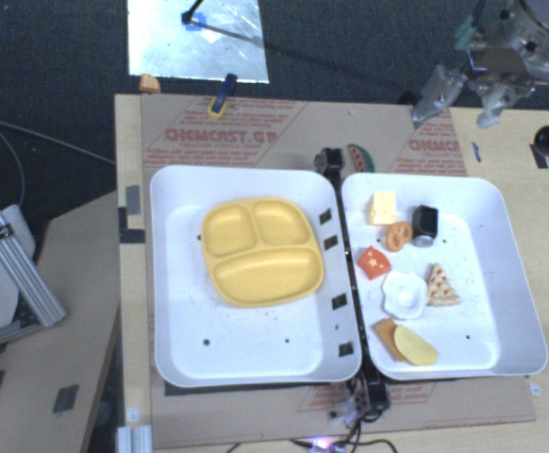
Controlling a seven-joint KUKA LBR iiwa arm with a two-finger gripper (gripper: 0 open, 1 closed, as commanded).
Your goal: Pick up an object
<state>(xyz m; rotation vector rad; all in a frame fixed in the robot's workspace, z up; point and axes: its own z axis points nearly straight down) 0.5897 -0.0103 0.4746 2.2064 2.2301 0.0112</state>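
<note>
My gripper [463,102] hangs high at the upper right, above the back edge of the right bin [510,253], its two fingers spread open with nothing between them. In the right bin lie small food toys: a pale yellow cheese block [384,207], a brown pretzel [399,236], a black cup [425,223], a red piece [374,263], a white fried egg [405,295], a pizza slice [440,287] and a yellow and orange wedge [407,343]. All lie well below and in front of the gripper.
The left bin [175,338] holds a yellow divided plate [260,250]. A silver sheet [197,25] lies on the dark floor at the back. A metal frame [10,253] stands at the left edge.
</note>
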